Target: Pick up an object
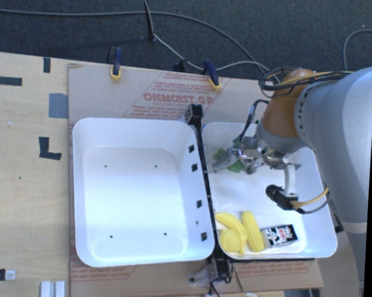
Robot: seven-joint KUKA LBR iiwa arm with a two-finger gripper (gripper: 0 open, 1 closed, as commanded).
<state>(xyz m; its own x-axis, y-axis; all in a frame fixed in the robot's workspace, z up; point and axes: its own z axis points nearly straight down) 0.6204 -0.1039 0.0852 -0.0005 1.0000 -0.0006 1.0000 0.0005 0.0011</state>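
Just beside the divider (pixel 200 177) — hand (pixel 230 159) over green object (pixel 224 157).

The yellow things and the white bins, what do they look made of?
The yellow things look like smooth moulded plastic, toy food perhaps: even colour, one ridged like corn. The right bin and the left bin look like thin glossy white plastic, with rounded corners and a soft sheen. None of this is certain from sight alone.
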